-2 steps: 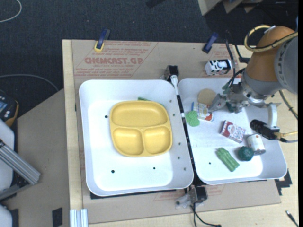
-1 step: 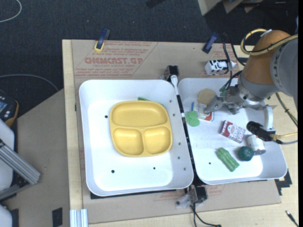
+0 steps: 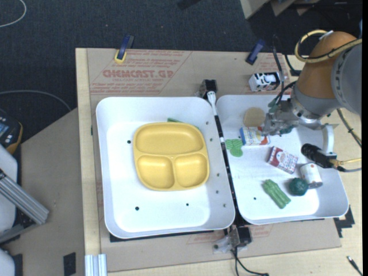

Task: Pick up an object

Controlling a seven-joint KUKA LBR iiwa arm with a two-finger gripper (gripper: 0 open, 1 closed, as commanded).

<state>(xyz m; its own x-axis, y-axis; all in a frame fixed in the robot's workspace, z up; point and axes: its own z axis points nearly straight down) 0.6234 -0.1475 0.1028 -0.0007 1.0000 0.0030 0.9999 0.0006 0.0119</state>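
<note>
Where the gripper [image 3: 275, 122] hangs, carton [image 3: 251, 135] adjoins (leftward).

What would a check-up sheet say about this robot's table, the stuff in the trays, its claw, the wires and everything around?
Surface: wooden bench with red printing, bearing the left white bin and the right white bin.
Job's things: in the right bin, a green ridged toy, a red-and-white small packet, a dark teal round ball, a white cylinder, a green leafy piece, a tan round disc, and a blue-and-white small box.
Clutter: yellow three-part plastic tray in the left bin.
Claw: claw low over the right bin, beside the small box.
Cables: black cable at the front edge.
Surroundings: dark floor.
</note>
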